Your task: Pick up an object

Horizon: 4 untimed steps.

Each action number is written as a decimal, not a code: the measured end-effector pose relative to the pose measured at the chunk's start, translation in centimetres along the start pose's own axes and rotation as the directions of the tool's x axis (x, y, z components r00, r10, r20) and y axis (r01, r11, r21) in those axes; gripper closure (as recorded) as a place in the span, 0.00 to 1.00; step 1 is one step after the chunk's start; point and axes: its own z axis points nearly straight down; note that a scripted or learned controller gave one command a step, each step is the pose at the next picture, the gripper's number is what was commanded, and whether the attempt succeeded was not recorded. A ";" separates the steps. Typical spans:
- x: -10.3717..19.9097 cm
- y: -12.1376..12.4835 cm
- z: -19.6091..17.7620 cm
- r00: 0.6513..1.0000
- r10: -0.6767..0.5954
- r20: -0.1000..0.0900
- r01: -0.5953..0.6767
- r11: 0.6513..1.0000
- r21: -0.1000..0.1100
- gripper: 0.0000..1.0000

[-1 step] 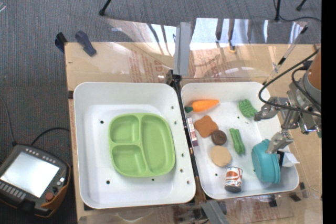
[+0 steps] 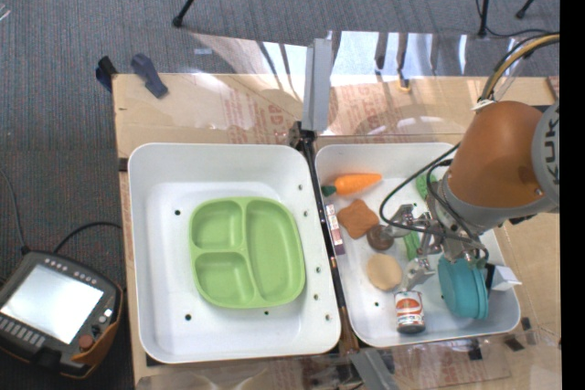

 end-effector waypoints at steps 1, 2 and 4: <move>2.4 0.8 1.5 0.997 0.026 0.075 -0.027 1.000 0.012 0.00; -5.2 3.7 2.5 0.999 0.033 0.019 -0.033 0.999 0.003 0.00; -7.5 3.9 3.0 0.992 0.125 0.010 -0.125 0.992 0.003 0.00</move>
